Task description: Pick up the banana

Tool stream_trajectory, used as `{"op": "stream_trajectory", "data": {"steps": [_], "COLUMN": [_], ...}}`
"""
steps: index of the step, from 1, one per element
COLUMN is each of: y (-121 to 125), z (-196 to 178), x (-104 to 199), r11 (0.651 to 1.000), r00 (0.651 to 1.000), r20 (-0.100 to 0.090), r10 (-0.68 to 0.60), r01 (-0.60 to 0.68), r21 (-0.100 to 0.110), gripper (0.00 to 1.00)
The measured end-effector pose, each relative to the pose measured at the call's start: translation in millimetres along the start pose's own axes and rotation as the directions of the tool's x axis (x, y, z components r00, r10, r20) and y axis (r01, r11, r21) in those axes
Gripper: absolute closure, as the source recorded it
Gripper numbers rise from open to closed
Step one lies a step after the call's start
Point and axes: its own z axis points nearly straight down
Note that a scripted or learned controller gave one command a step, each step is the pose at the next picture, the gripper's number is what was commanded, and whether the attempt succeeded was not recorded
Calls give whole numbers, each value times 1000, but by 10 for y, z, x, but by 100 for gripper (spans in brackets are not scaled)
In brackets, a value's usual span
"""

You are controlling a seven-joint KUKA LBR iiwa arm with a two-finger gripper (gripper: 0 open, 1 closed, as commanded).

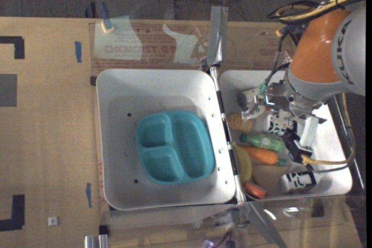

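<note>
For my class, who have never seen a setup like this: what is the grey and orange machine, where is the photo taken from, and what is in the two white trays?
The machine is a robot arm reaching in from the right. Its pincer hangs over the right bin. The one camera looks down from above, at a slant. The left bin holds a teal divided tray. The right bin holds toy food: a banana by its left wall, a carrot, a green bottle and a small carton. Nothing is seen between the pincer's fingers.
</note>
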Motion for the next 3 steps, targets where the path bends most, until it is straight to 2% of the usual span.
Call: {"op": "stream_trajectory", "data": {"steps": [1,2,3], "y": [-500,-559,-709], "z": [865,132,863], "x": [-386,-841,-433], "r11": [1000,985,986], "r00": [1000,985,986], "r20": [-2,-1,-1], "r10": [-26,-172,169], "r01": [26,172,-169], "r21": [-16,1,-3], "gripper": [0,0,0]}}
